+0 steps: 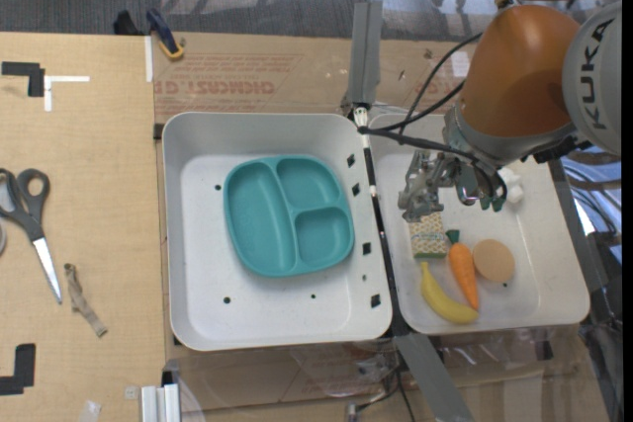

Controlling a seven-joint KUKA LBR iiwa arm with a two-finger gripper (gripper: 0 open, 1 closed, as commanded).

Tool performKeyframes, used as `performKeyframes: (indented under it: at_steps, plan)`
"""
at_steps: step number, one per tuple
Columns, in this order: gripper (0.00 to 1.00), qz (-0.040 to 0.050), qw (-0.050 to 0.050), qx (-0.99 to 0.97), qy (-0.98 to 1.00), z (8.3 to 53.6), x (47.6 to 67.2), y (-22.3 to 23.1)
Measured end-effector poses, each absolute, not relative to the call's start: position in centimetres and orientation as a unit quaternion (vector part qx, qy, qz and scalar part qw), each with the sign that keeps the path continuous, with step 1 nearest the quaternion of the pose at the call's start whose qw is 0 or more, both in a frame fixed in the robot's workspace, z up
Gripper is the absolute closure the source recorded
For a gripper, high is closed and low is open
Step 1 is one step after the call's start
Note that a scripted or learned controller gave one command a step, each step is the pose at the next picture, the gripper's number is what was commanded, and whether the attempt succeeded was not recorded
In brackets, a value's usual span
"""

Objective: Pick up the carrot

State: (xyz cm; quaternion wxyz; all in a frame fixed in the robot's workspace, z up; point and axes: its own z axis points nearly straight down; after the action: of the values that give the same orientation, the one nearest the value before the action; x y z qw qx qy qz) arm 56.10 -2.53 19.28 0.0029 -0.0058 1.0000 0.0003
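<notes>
The orange carrot (463,274) with a green top lies in the right bin (554,306), pointing toward the front edge. It sits between a yellow banana (445,296) on its left and a tan round object (494,262) on its right. My gripper (422,201) hangs over the same bin, up and to the left of the carrot and apart from it. It is just above a small speckled block (427,234). Nothing shows in its grasp.
The left bin (188,311) holds a teal divided plate (289,215). Scissors (32,222) lie on the bench at far left. The arm's orange band (514,69) and cables loom over the back of the right bin.
</notes>
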Motion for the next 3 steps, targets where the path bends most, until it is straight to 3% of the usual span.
performKeyframes:
  at_steps: [1, 2, 3]
  plan:
    - [1.00, 0.0000, 0.002, -0.062, 0.998, 14.1, 57.7, -11.1]
    - [1.00, -0.0018, 0.006, -0.117, 0.993, 11.9, 51.6, -14.4]
    - [1.00, 0.0000, 0.003, -0.328, 0.945, 19.2, 49.7, -8.1]
